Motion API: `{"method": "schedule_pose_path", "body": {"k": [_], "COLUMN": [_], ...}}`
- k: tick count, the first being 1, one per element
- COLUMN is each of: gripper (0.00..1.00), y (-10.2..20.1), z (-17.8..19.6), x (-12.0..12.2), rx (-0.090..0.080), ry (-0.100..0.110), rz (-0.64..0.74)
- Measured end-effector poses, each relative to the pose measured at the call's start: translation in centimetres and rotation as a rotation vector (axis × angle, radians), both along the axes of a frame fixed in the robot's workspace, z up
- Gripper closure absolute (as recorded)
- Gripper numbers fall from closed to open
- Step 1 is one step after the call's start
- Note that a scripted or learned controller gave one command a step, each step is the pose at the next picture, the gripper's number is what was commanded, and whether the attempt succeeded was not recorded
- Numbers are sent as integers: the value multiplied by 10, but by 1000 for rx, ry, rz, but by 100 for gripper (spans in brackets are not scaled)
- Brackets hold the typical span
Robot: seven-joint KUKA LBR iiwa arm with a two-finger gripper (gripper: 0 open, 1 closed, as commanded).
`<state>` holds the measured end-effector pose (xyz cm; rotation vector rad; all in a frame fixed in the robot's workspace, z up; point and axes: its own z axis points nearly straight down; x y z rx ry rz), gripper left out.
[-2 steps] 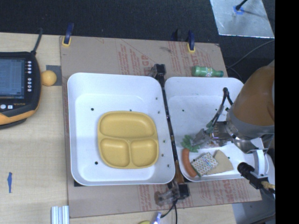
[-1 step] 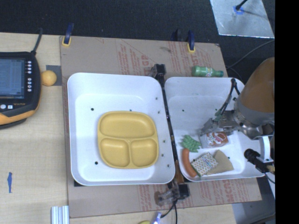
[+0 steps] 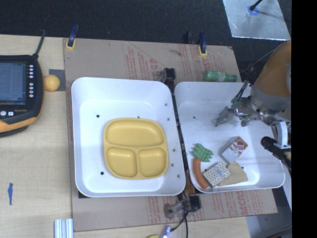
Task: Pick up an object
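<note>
At the bench's left edge lies a black and orange control pendant (image 3: 17, 95), with a small yellow ball (image 3: 51, 82) just beside it. The left bin (image 3: 84, 133) carries a yellow divided tray (image 3: 135, 148) near its middle. In the right bin (image 3: 208, 98), the objects crowd the front edge: an orange hot dog (image 3: 198, 172) against the front-left corner, a green leafy piece (image 3: 202, 151) just behind it, then a patterned packet (image 3: 216, 174) touching a tan wedge (image 3: 237, 174), and a small white and red carton (image 3: 235, 149) behind those. A green bottle (image 3: 220, 76) lies on the cardboard beyond the right bin's back edge. The gripper (image 3: 224, 117) hangs over the bin's bare middle, well apart from the pile, its fingers spread with nothing between them.
</note>
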<state>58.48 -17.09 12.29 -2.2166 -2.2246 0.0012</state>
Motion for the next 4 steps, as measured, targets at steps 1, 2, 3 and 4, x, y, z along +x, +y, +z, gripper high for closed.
{"method": "schedule_pose_path", "body": {"k": [1,2,3,4], "gripper": [0,0,100,100], "y": [44,79,78,143], "z": [-21,-31,-22,110], "x": [-108,-69,-70,-50], "rx": [0,0,-2,1], "ry": [3,2,4,0], "rz": [3,4,6,1]}}
